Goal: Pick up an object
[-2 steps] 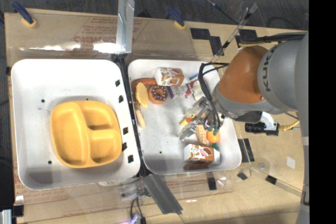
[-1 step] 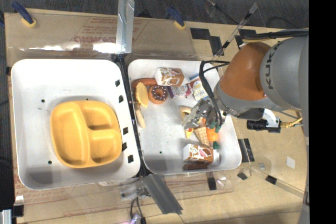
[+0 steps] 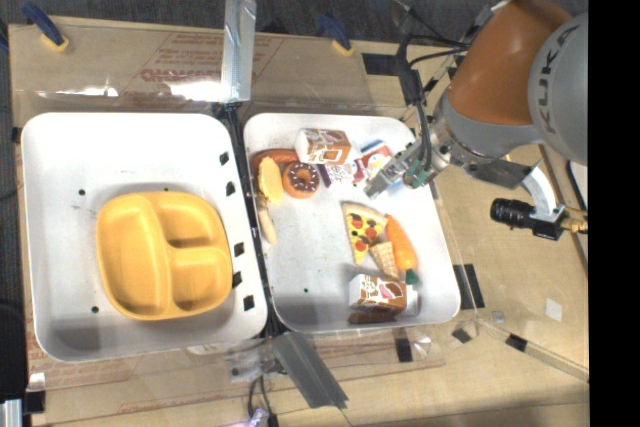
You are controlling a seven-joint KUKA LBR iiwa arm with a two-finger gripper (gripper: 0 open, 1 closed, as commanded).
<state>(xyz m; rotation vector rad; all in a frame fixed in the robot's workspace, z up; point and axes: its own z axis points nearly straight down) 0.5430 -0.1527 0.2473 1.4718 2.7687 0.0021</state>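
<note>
Fingers [image 3: 385,178] over two cartons [image 3: 322,146]

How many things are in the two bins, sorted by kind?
Yellow divided tray: 1, in the left bin
Small cartons: 2
Donut: 1
Pizza slice: 1
Carrot: 1
Other toy food, too crowded to name: about 4
Total: about 10

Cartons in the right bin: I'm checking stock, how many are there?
2. One carton lies at the bin's far edge, another carton at its near edge. More may hide under the gripper.
</note>
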